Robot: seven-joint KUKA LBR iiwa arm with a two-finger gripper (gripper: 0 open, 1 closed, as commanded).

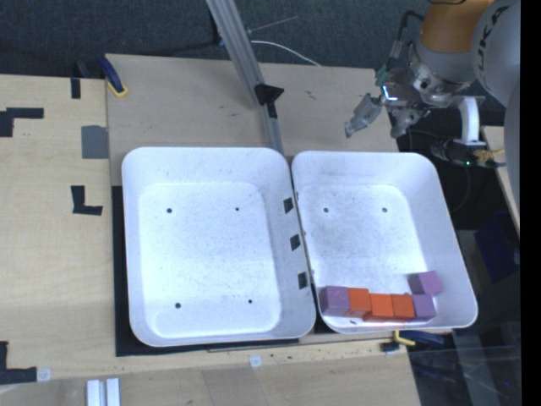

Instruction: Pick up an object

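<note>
Wooden bench (pixel 51 227) with black tape marks, two white bins side by side, and the action is all in the right bin (pixel 439 193). Your blocks sit in a tight row along its near wall: a purple block (pixel 336 299) on the left, orange blocks (pixel 380 304) in the middle, more purple ones (pixel 425 293) stacked at the right corner. The gripper (pixel 382 112) hangs above the bench just past the bin's far rim, well apart from them, with nothing between its fingers, which look spread. If I were you I'd go for the left purple one, since it has free floor on one side. Come straight down and mind the wall; the crowded ones will likely jam.
</note>
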